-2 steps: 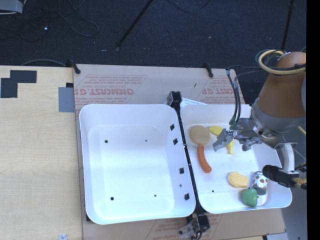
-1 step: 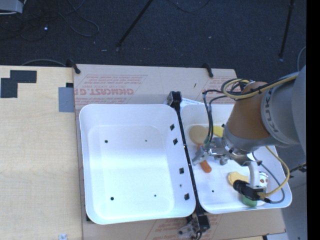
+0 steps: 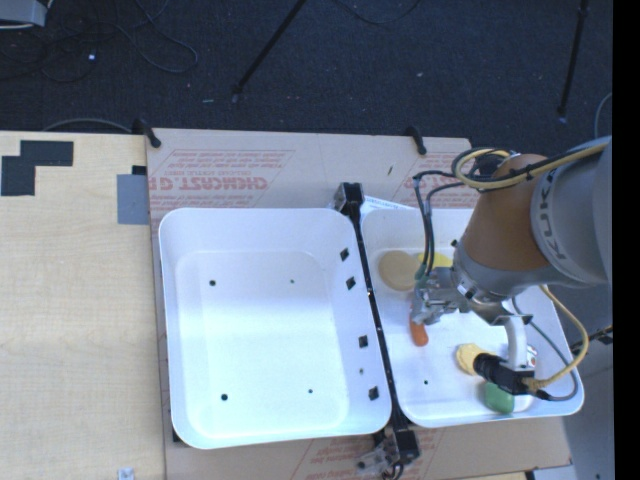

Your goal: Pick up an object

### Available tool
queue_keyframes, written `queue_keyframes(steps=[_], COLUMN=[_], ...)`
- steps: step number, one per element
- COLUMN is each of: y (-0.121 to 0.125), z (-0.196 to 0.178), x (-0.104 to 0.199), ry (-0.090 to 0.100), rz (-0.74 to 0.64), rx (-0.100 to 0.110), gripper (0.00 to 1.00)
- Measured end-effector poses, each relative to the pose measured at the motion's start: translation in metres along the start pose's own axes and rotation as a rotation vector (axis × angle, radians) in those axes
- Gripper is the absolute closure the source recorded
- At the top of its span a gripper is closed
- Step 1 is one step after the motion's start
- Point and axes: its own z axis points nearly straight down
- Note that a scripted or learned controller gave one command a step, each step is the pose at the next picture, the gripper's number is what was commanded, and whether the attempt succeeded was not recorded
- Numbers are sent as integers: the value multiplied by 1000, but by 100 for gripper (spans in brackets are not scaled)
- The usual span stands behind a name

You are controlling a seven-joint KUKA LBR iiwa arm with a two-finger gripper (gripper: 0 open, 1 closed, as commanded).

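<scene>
With the gripper (image 3: 425, 313) low in the right bin (image 3: 440, 408) just above the small orange piece (image 3: 420, 336), the descent should be straight and centred over it (I cannot tell whether the fingers are spread), clear of the bin's left wall.

2 bins sit side by side on the bench (image 3: 70, 298). The left bin (image 3: 190, 238) is beside the right bin (image 3: 560, 403). In the right bin, a round thing (image 3: 397, 268) lies behind a small stick (image 3: 419, 335).
</scene>
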Motion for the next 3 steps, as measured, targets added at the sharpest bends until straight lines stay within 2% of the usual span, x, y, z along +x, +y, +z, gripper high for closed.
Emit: queue_keyframes(steps=[1,2,3], y=[0,-1,-1], z=[1,-9,-9], x=[0,-1,-1], ry=[0,1,1], rz=[1,6,8], rx=[1,3,3], gripper=[0,100,0])
